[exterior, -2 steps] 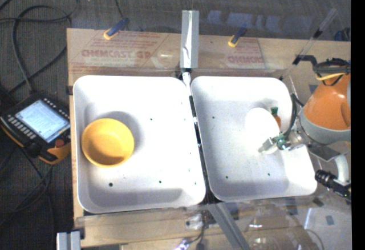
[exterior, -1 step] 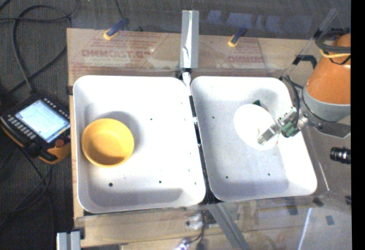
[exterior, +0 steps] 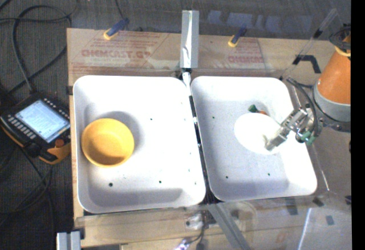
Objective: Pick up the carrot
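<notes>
The carrot [exterior: 260, 111] shows as a small orange piece with a green top in the right bin [exterior: 228, 169], at the upper right rim of a white plate [exterior: 255, 132]. My gripper [exterior: 272, 141] hangs over the plate's right side, below and to the right of the carrot, apart from it. The arm comes in from the right edge with its orange band above the wrist. Nothing shows between the fingers.
A yellow bowl [exterior: 108, 141] sits at the left side of the left bin [exterior: 154, 186]. A metal post [exterior: 189, 43] stands behind the seam between the bins. A teach pendant [exterior: 37, 126] lies off the bench at left.
</notes>
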{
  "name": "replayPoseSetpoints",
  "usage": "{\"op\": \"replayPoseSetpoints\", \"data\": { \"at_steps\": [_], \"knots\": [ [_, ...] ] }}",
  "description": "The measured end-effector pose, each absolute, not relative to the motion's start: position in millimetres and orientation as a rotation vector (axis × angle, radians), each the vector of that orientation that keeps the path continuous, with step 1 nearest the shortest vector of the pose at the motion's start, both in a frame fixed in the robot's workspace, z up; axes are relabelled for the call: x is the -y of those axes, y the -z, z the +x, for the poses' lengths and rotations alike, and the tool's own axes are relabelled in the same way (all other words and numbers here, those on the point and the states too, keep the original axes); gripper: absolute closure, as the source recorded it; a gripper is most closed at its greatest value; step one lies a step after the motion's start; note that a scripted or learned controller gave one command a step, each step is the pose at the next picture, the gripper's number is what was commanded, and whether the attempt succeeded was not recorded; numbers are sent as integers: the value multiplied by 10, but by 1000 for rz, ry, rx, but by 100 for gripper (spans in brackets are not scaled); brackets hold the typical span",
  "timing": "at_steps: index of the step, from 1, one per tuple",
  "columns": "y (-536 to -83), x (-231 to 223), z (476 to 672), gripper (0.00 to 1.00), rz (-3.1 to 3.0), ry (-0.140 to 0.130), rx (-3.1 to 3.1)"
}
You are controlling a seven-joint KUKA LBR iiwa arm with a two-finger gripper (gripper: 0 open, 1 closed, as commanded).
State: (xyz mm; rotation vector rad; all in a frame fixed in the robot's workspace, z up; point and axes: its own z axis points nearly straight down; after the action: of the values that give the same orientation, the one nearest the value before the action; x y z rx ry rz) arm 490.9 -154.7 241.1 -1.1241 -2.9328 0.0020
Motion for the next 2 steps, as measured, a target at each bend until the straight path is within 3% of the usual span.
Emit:
{"op": "replayPoseSetpoints", "data": {
  "at_steps": [1,2],
  "knots": [
    [-2321,1186,4842,100,-1433,-1,2793],
    [-2443,1625,4835,100,-1024,-3,2968]
  ]
}}
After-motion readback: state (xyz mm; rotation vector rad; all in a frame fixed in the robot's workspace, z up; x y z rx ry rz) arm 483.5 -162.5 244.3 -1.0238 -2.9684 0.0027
